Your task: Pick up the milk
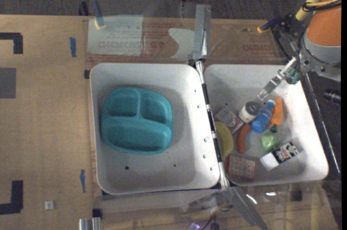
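A flat tan wooden bench (pixel 49 131) fills the frame below a strip of dark carpeted floor, with black corner marks and short blue tape strips on its left portion. Two shallow white plastic bins with rounded corners sit side by side at centre. The left bin (pixel 108 82) carries a teal plastic divided plate (pixel 136 119), smooth and matte, with three compartments. A clear sheet lies behind that bin at upper centre.

The right bin (pixel 314 142) holds a cluster of small items. The milk (pixel 280 155), a small white carton with black patches, lies on its side at the lower right of this bin, apart from the bin walls. Just above left of it is a green rounded item (pixel 269 141). Further up are an orange carrot (pixel 277 110), a blue bottle (pixel 263 116), a white can with a dark top (pixel 249 111), a red sausage-shaped item (pixel 242 138), a yellow curved piece (pixel 224 136) and a reddish flat packet (pixel 242 167).

The gripper (pixel 267 93) reaches in from the upper right, slim and metallic, with its tip over the can and blue bottle, well apart from the milk. Its finger spacing cannot be resolved.
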You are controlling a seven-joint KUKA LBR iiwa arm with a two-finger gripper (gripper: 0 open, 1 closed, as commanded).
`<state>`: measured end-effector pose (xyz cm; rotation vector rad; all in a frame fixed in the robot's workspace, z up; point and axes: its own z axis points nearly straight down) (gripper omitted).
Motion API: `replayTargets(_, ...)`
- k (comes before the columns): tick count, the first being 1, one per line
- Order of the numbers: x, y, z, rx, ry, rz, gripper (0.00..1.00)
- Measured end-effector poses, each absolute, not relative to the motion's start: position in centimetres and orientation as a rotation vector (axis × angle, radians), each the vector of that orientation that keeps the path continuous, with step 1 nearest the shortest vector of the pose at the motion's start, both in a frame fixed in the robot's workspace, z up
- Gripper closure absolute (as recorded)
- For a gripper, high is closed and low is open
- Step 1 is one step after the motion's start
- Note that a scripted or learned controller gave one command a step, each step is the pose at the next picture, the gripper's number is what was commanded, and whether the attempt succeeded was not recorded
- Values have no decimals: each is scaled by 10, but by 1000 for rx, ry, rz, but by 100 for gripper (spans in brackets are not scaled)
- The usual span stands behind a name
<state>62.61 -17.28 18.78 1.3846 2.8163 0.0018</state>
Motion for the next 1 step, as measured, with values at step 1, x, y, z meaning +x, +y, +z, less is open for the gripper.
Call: replayTargets(1, 626, -173, 189, 1385, 2815, 3, 0)
